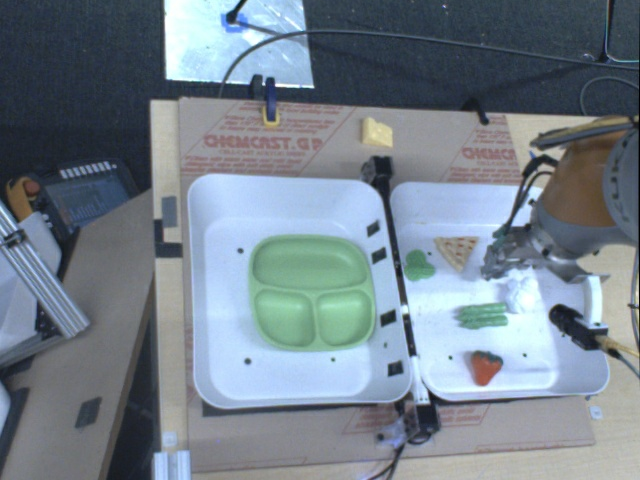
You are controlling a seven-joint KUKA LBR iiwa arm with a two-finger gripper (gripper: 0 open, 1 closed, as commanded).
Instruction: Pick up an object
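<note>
tray (310, 293) in left bin (215, 268), toys right

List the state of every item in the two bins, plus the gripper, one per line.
green tray: flat in the left bin, compartments bare
green broccoli piece: lying in the right bin, near the divider
pizza slice: lying flat, untouched
green beans: lying flat
white object: resting below the gripper
strawberry: lying near the front wall
gripper: low over the right bin, beside the pizza slice
</note>
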